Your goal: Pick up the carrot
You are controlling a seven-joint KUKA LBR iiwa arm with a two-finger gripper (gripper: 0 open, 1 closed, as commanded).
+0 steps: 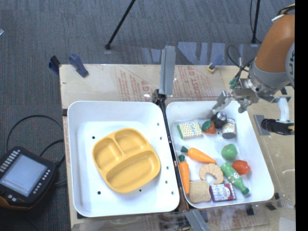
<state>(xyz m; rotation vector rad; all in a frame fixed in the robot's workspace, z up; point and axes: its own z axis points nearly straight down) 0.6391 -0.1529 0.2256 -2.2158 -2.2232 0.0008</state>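
1. The tool (232, 103) hung over the far edge of the right bin (262, 150), at the end of the grey arm (274, 52) with its orange band, which reached in from the right; its two fingers stood spread, with nothing between them.

2. Just below the tool, in the bin's far corner, lay a dark round object (219, 120) beside a small can (229, 128), a red-and-green toy (209, 126) and a patterned sponge-like block (189, 129).

3. The carrot (198, 154) lay near the middle of the right bin, tilted, its green top toward the dividing wall, well apart from the tool. A second carrot (184, 175) lay lengthwise along the bin's left wall, nearer the camera.

4. Round these were a green ball (229, 151), a red pepper-like toy (241, 167), a green bottle (235, 178), a curved biscuit-coloured piece (211, 172), a slice of bread (199, 191) and a small red packet (222, 192).

5. The left bin (79, 129) held a yellow divided plate (126, 159); both bins sat on the counter (115, 83), with a handheld controller (24, 174) on the floor at left.

6. Judged from this moment, the job had barely begun: neither carrot was touched or lifted, and the tool would have had to travel toward the camera, descend and close on one of them.
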